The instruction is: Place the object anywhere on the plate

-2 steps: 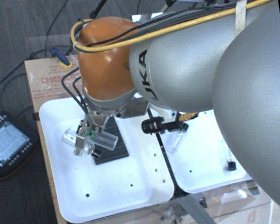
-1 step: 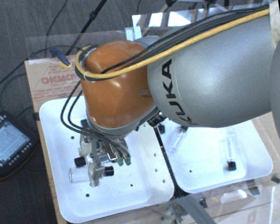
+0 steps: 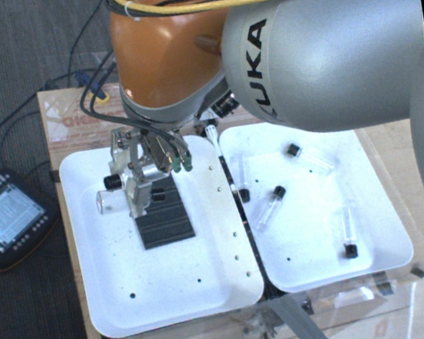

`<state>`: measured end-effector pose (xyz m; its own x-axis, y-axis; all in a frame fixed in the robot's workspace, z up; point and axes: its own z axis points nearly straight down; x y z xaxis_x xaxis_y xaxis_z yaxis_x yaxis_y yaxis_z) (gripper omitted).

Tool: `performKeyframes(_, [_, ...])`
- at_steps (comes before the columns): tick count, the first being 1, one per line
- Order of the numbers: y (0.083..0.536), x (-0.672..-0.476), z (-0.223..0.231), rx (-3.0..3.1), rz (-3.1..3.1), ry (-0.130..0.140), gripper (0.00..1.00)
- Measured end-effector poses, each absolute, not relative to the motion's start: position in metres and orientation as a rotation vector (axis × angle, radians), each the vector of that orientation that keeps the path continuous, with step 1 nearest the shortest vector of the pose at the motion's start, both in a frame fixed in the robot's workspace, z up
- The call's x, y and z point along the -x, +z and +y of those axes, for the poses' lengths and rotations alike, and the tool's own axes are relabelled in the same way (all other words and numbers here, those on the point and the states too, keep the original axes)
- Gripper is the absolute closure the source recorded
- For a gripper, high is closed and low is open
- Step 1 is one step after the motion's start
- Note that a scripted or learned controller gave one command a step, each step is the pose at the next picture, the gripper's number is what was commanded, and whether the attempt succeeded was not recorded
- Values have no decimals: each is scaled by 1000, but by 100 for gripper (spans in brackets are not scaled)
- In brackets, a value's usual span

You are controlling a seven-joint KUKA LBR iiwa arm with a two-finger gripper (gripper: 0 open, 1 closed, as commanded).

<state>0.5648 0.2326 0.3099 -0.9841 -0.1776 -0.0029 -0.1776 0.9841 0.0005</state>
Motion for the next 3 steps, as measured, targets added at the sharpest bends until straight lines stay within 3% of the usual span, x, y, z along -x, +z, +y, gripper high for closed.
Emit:
performKeyframes(1, [307, -521, 234, 650, 3072, 2, 100])
performKeyframes(2, [232, -560, 234, 1143, 2927, 4, 100])
performKeyframes(3, [160, -573, 229, 1988, 2432, 8, 100])
